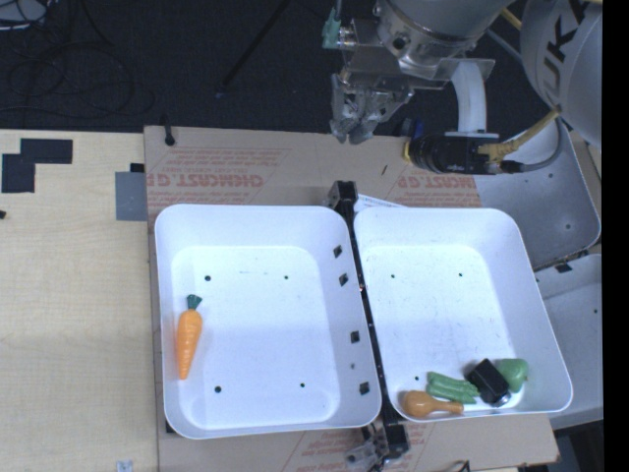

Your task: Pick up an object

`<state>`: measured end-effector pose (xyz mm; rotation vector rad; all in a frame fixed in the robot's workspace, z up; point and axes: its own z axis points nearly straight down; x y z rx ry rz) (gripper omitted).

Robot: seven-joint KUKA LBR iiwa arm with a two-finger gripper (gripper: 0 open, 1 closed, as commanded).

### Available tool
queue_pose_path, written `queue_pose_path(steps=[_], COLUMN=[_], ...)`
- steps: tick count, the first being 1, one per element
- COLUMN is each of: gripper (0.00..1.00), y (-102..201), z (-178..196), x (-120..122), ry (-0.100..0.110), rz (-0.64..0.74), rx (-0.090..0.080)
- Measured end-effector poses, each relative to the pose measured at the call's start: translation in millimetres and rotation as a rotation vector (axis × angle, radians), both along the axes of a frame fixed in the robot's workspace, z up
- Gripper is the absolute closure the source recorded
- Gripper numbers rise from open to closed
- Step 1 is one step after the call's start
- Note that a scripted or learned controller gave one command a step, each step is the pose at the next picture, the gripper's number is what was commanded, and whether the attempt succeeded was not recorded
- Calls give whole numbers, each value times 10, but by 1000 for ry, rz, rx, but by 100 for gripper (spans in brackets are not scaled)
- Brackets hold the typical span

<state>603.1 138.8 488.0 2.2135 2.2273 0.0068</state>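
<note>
- The tool (356, 116) hangs high over the table's far edge, above the cardboard sheet (256, 170) and behind both bins. I cannot tell its state — nothing shows beneath it.
- Left bin (246, 226): a toy carrot (188, 335) lies near the bin's left wall, green top pointing to the far edge.
- Right bin (442, 226): in the near right corner sit a green pea pod (452, 387), a black block (487, 381), a green piece (513, 370) and an orange, pear-shaped toy (428, 404) — all close together.
</note>
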Motion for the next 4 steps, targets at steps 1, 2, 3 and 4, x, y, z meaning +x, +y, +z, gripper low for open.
queue_pose_path(steps=[1,2,3,4], gripper=[100,100,100,100], y=[-269,385,1047,1061], z=[-1299,-1061,-539,572], x=[405,324,408,398], ry=[20,6,2,-3], rz=[-9,0,1,-1], rx=[-7,-1,0,1])
